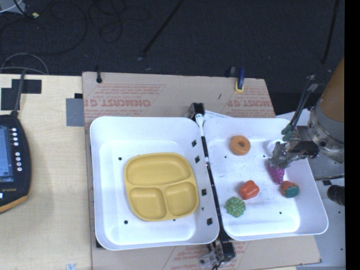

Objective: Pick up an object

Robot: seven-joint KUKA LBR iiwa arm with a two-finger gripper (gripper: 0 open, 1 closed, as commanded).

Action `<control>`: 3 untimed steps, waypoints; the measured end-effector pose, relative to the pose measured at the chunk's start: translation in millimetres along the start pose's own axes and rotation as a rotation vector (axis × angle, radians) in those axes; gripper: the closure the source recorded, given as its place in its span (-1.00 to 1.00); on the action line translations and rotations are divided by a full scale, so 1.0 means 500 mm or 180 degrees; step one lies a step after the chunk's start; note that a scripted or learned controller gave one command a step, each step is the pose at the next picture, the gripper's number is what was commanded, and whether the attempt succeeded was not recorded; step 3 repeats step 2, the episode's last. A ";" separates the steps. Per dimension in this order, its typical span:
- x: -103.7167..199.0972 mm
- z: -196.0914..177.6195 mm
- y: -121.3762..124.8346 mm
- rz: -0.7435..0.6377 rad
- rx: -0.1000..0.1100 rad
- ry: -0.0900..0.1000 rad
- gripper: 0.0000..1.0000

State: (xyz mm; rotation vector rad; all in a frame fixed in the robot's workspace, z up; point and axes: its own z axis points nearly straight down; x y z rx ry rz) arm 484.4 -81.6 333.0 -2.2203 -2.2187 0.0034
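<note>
The right bin (315, 218) holds several small toys: an orange ring (240, 145), a red piece (248, 189), a green bumpy ball (235, 207), a red and green piece (290, 189) and a purple piece (277, 175). My gripper (279, 160) reaches in from the right and is low over the bin's right side. Its tip is right at the top of the purple piece and hides part of it. Whether the purple piece is held or just lying under the tip is unclear.
A yellow three-compartment plate (161, 185) lies in the left bin (107, 151). A black divider (205, 167) runs between the bins. A handheld control pendant (11, 162) rests on the bench at far left. Cardboard (169, 94) lies under the bins.
</note>
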 end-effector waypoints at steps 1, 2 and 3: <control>0.116 -0.005 -0.017 -0.0015 -0.0002 0.0005 1.00; 0.242 -0.050 -0.017 -0.0021 -0.0008 0.0004 1.00; 0.242 -0.050 -0.017 -0.0021 -0.0008 0.0004 1.00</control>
